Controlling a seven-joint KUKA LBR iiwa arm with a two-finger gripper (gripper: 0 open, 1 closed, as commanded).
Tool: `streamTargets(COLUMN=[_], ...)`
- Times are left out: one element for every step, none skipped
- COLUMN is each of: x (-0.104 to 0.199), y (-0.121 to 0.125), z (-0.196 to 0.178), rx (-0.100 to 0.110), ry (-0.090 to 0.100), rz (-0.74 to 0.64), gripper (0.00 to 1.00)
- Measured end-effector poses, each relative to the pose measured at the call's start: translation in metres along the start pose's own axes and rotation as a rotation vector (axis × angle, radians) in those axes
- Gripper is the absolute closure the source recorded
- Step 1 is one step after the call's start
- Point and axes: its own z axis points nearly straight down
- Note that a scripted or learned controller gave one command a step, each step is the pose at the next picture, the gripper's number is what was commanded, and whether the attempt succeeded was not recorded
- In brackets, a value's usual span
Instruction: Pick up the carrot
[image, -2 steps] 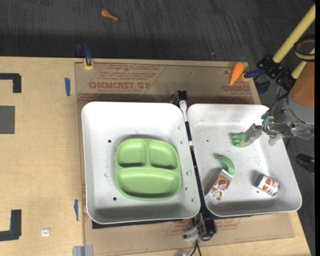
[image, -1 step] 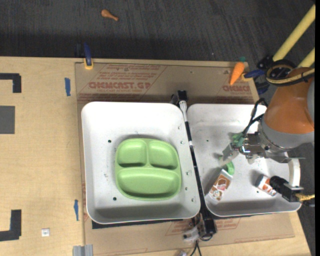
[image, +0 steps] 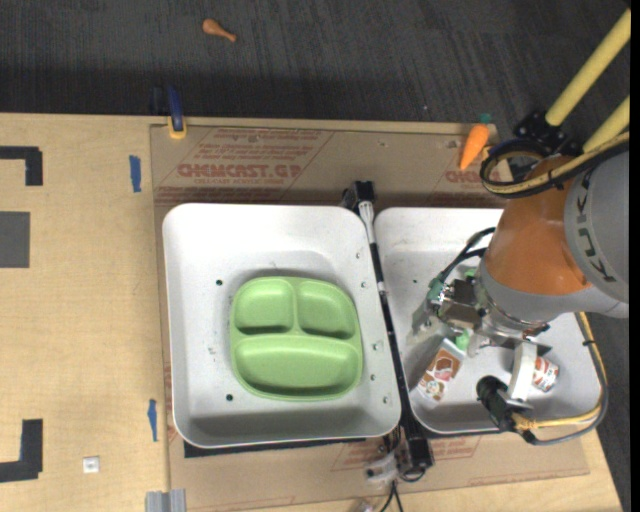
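left bin (image: 190, 300): green tray (image: 296, 335) mid, rim margins free | right bin (image: 400, 240): arm (image: 540, 250) overhead, cartons (image: 440, 372) below

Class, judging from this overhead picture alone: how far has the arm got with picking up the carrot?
Done: nothing visibly. The carrot lies on the cardboard beyond the right bin, outside both bins. In hand: the arm's gripper is low inside the right bin, above some small packaged items, well away from the carrot. Left: travel to the carrot, grasp it and lift. The green divided plate in the left bin plays no part.

Green divided plate (image: 296, 336) in left bin (image: 190, 300), arm (image: 545, 240) over right bin (image: 400, 240)
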Motion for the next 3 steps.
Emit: streamTargets(x=[-0.056,-0.031,-0.100], y=[0.040,0.009,0.073], z=[0.000,-0.040,-0.033], rx=[-0.004,-0.002,-0.003], ry=[-0.001,0.000,0.000], rz=[0.241,0.841,0.760], gripper=[0.00,0.00,0.00])
